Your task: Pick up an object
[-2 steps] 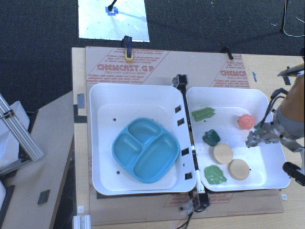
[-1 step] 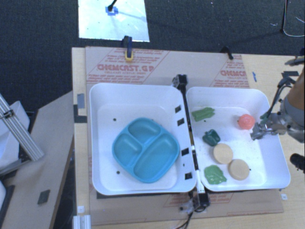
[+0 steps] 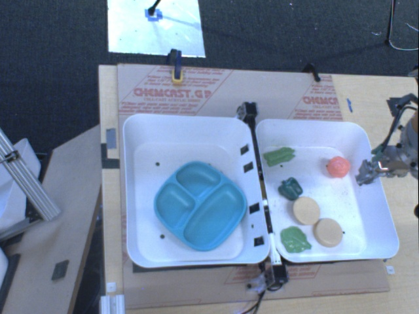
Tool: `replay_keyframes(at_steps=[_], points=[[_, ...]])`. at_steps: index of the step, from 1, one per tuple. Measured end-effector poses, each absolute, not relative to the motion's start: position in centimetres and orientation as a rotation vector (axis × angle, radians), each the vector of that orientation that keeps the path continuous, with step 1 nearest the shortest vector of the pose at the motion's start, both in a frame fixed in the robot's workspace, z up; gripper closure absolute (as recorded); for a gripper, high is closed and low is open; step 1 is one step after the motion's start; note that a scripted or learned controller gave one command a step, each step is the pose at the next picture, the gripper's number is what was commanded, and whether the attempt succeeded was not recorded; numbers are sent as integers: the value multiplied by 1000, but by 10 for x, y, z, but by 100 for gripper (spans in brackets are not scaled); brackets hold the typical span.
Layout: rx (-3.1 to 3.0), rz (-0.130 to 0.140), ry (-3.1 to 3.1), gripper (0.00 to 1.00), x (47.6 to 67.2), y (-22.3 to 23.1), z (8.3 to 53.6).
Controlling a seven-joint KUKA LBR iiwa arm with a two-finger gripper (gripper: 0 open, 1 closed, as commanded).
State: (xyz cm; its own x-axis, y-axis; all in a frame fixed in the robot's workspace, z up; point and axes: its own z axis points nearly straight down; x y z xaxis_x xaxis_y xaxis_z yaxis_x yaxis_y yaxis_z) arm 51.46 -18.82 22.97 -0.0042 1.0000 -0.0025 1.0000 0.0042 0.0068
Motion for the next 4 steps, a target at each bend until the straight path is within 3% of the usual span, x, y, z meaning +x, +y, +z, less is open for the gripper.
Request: replay_keyframes(at_steps=[1,4], points=[[2210,4,2231,100,534,-137,220],[2210,7,2231,100,590,16,245]])
